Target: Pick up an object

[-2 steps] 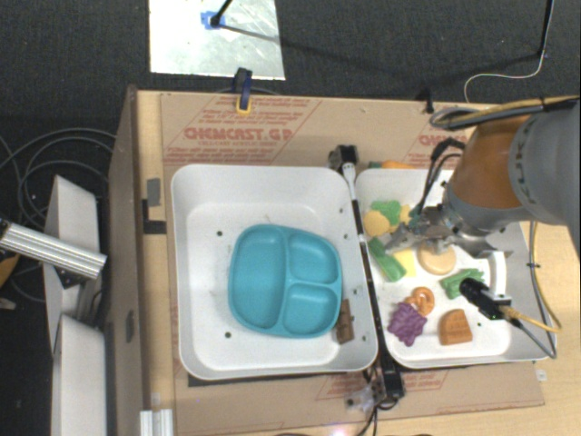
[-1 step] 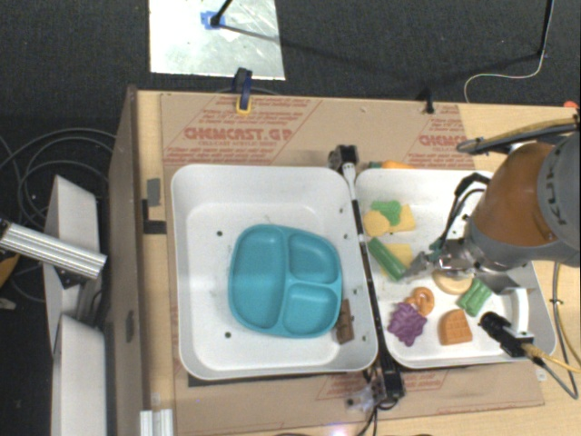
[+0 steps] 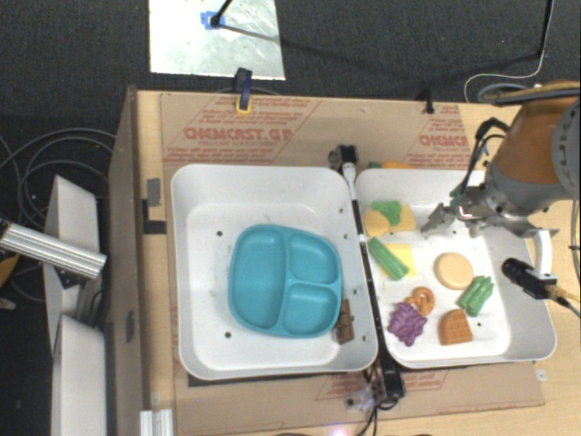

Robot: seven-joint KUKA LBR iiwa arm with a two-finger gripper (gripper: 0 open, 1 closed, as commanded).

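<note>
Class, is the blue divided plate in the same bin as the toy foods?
No, the plate lies in the left bin.

White bins: two (image 3: 195,243) (image 3: 536,334)
Blue divided plates: one (image 3: 283,280)
Green toy foods: three (image 3: 386,211) (image 3: 388,260) (image 3: 476,293)
Purple grape bunches: one (image 3: 407,322)
Round tan pieces: one (image 3: 454,268)
Pretzels: one (image 3: 422,297)
Orange-brown pieces: one (image 3: 455,327)

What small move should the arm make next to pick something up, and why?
Probably lower the tool toward the round tan piece just in front of it. The tool hangs over the right bin with nothing seen between its fingers, and that piece lies apart from its neighbours.
</note>
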